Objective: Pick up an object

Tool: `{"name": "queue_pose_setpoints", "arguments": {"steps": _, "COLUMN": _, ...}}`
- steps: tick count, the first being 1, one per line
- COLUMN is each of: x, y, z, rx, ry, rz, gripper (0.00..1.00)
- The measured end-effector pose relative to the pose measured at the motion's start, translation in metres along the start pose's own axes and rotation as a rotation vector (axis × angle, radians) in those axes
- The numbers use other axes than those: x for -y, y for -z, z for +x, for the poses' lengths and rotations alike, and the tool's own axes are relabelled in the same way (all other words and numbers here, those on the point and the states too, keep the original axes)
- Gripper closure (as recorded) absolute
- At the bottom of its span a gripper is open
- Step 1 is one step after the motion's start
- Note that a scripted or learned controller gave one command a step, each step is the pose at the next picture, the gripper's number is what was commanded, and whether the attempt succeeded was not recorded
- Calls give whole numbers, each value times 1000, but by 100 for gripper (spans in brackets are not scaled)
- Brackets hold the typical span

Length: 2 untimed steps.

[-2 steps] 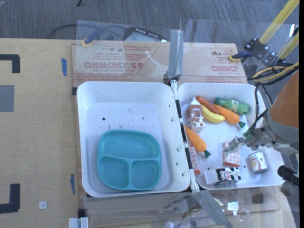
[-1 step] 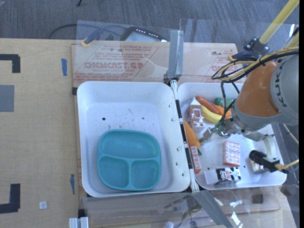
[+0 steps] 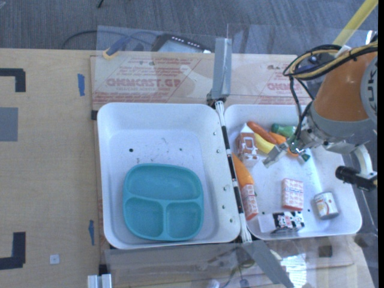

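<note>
My gripper (image 3: 287, 153) hangs low over the back of the right bin (image 3: 351, 221), open, its fingers spread with nothing held between them. Just left of it lie an orange carrot (image 3: 263, 131) and a yellow piece (image 3: 266, 142), with a green item (image 3: 282, 128) behind them. A small orange-and-white box (image 3: 247, 146) sits near the bin's left wall. Toward the front are an orange bottle (image 3: 246, 189), an orange-and-white carton (image 3: 292, 194), a small can (image 3: 324, 204) and a black-and-white item (image 3: 288, 221).
The left bin (image 3: 114, 137) holds a teal divided plate (image 3: 163, 201). The arm's orange band (image 3: 345, 95) and grey wrist cover the right bin's back right corner. A metal post (image 3: 221, 71) stands behind the divider between the bins.
</note>
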<state>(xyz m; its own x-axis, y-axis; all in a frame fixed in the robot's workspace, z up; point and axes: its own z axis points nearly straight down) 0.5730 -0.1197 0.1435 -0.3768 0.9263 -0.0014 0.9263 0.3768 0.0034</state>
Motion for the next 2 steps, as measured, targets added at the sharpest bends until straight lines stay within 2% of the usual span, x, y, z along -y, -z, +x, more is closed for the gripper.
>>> {"name": "queue_pose_setpoints", "arguments": {"steps": 1, "x": -33, "y": -42, "z": -34, "rx": 6, "ry": 41, "rz": -11, "gripper": 0}}
{"name": "queue_pose_setpoints", "arguments": {"steps": 2, "x": -30, "y": -39, "z": -32, "rx": 0, "ry": 40, "rz": -3, "gripper": 100}}
